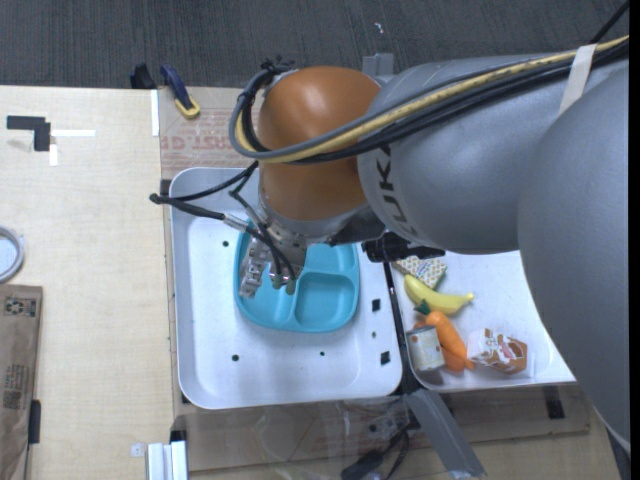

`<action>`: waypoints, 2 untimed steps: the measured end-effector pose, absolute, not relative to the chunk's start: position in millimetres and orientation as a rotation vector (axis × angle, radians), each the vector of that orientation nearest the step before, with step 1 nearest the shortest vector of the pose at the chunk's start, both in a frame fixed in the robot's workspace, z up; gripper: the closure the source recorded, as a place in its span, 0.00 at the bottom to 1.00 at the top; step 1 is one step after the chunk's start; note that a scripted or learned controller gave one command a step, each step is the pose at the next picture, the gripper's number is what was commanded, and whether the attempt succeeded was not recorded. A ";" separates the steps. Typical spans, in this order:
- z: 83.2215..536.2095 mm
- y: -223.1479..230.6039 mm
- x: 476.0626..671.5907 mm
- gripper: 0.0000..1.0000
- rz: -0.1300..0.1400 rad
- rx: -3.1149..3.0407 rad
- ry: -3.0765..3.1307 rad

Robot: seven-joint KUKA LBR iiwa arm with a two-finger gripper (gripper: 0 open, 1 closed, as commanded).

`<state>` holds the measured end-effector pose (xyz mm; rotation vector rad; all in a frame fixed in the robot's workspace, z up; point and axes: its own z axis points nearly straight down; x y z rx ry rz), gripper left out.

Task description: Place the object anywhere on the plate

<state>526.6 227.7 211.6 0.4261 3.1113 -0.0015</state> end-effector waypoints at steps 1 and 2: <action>214.7 228.2 478.3 1.00 -0.001 0.050 3.141; 191.4 228.2 478.8 1.00 -0.001 -0.414 3.116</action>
